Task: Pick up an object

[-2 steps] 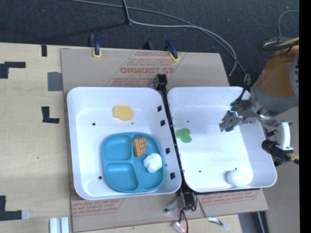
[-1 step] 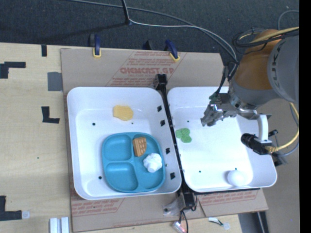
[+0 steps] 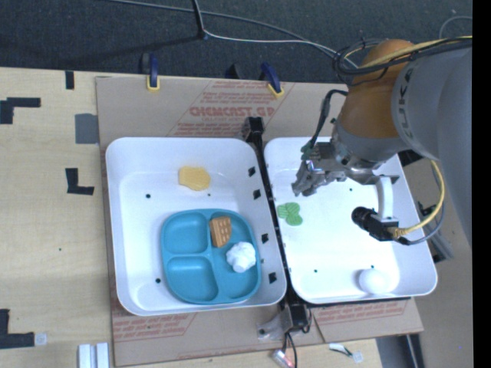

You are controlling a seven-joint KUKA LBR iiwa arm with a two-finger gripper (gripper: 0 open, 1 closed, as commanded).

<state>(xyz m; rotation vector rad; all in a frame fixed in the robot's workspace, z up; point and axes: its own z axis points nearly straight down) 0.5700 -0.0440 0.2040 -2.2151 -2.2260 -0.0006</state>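
Observation:
My gripper [image 3: 306,185] hangs over the left part of the right bin [image 3: 337,282], its fingers pointing down and to the left. A small green object [image 3: 290,214] lies flat on the bin floor just below and left of the fingertips, apart from them. A white ball [image 3: 376,280] rests near the right bin's front right corner. In the left bin [image 3: 130,167] a blue divided tray [image 3: 184,271] carries a brown waffle-like piece [image 3: 221,231] and a white crumpled object [image 3: 242,257]. A yellow object [image 3: 195,178] lies on the left bin's floor behind the tray.
The black divider [image 3: 265,198] runs between the two bins, close to the left of the gripper. Both bins sit on a cardboard sheet [image 3: 207,106] held by clamps at the back. The arm's cables and a black fitting [image 3: 372,222] hang over the right bin.

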